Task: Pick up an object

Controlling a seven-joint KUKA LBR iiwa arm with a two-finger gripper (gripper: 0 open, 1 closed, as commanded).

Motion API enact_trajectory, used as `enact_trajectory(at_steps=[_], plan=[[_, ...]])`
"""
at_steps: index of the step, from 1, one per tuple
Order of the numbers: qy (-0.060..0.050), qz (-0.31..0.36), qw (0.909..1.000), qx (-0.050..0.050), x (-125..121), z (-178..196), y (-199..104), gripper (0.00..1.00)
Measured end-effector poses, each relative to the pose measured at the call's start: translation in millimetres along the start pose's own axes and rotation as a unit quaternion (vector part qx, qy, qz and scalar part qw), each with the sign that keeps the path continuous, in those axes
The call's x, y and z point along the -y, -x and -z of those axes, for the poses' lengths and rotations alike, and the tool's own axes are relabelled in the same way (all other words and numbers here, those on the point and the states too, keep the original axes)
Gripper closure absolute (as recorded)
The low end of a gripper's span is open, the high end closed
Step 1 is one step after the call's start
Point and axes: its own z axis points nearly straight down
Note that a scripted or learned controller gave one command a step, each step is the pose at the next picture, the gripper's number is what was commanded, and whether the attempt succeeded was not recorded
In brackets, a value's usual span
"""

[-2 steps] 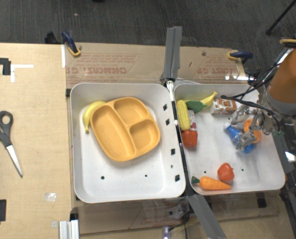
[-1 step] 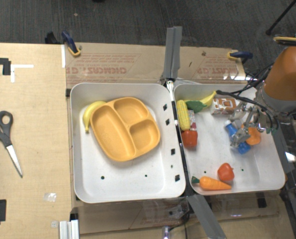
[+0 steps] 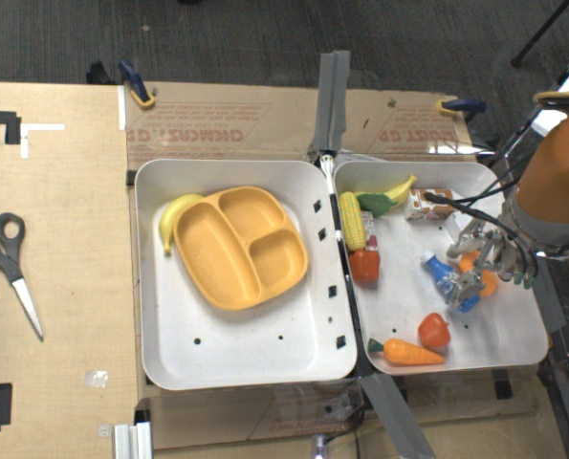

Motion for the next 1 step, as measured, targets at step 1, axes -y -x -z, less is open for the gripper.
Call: enact_trajectory(at_steps=[1], plan=[[0.000, -0.028, 0.9996, -0.002, -9.2, -1.5, -15.2, 0.00]])
